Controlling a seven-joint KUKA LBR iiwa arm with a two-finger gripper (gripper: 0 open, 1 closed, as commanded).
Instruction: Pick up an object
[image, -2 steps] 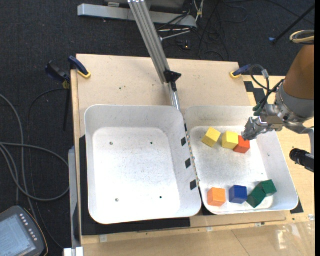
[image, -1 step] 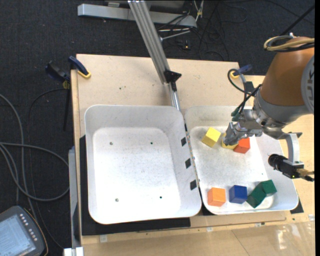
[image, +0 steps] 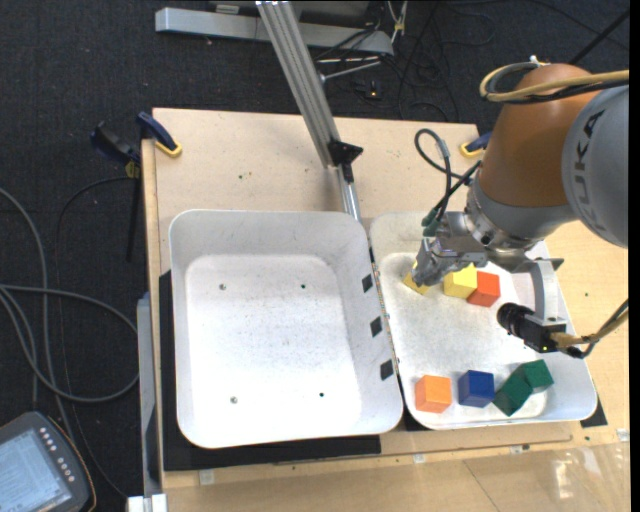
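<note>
Bench (image: 250, 150): pale board on dark floor, cables at left, blue-and-yellow clamps (image: 160, 135) at its back corners.
Left bin (image: 200, 240): white, speckled.
Right bin (image: 400, 330): a yellow block (image: 415, 285) under the gripper (image: 428, 268); a second yellow block (image: 460, 282) touching an orange block (image: 486, 288); along the front, another orange block (image: 433, 393), a blue block (image: 478, 388), green blocks (image: 524, 386).
Gripper: low over the bin's back left; finger opening and hold cannot be told.
</note>
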